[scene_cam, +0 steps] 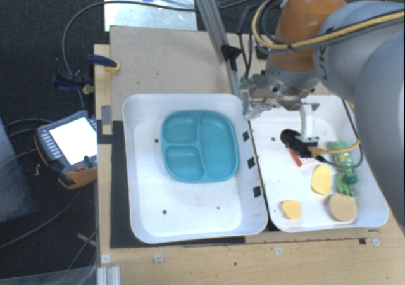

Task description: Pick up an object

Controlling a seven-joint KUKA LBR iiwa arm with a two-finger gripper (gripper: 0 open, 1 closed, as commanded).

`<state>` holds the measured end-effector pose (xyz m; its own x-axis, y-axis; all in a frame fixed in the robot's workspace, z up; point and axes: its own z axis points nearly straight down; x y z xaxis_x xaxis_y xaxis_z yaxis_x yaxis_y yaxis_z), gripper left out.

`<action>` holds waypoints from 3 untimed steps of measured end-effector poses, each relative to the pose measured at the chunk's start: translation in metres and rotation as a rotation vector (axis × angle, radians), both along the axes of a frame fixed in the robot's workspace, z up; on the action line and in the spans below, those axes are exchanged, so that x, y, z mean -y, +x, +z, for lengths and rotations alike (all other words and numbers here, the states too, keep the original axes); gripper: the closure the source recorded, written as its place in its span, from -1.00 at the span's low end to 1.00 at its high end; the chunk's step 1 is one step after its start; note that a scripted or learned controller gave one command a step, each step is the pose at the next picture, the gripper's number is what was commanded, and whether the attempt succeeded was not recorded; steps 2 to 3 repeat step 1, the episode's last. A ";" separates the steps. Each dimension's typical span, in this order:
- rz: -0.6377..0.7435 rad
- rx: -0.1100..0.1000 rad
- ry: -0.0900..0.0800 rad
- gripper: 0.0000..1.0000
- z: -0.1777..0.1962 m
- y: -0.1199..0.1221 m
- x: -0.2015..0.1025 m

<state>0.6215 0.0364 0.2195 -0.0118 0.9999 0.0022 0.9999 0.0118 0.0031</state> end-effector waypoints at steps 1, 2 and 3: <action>-0.001 0.001 0.001 1.00 0.013 0.008 -0.052; -0.001 0.001 0.001 1.00 0.013 0.008 -0.052; -0.001 0.001 0.001 1.00 0.013 0.008 -0.052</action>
